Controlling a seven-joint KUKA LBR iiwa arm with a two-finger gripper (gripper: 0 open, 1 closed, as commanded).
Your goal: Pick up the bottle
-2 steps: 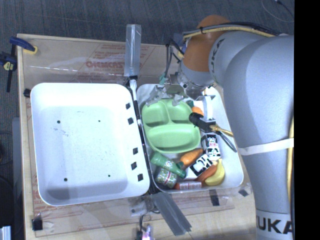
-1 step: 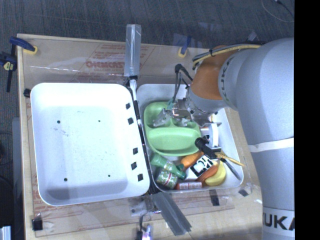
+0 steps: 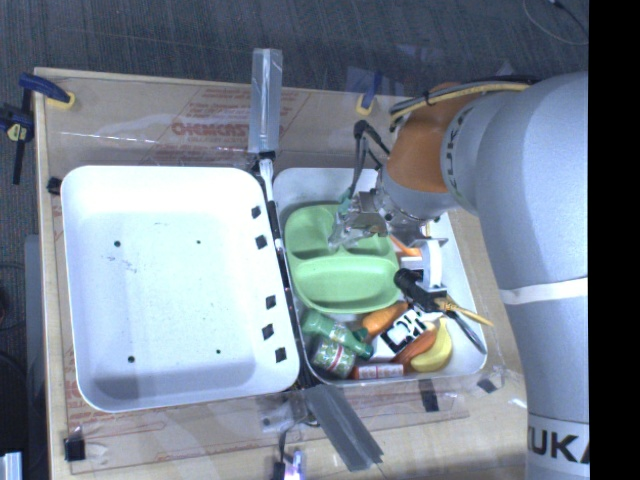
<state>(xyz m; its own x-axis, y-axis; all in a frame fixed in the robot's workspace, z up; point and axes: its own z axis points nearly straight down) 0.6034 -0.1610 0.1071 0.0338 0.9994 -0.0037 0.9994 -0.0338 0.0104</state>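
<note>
Grey arm [image 3: 530, 268] lettered "UKA", gripper [image 3: 358, 218] state unclear over green bowls [image 3: 340, 268], bottle [image 3: 335, 343] below.

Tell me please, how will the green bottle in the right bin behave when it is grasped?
The green bottle lies on its side against the bin wall, so it may roll. It looks like thin plastic, probably light and slippery. The carrot touching it may shift.

White bins [image 3: 160, 368], pale green bowls [image 3: 345, 278], green, perhaps patterned bottle [image 3: 335, 343], orange carrot [image 3: 382, 319], orange-banded grey arm [image 3: 500, 158].
</note>
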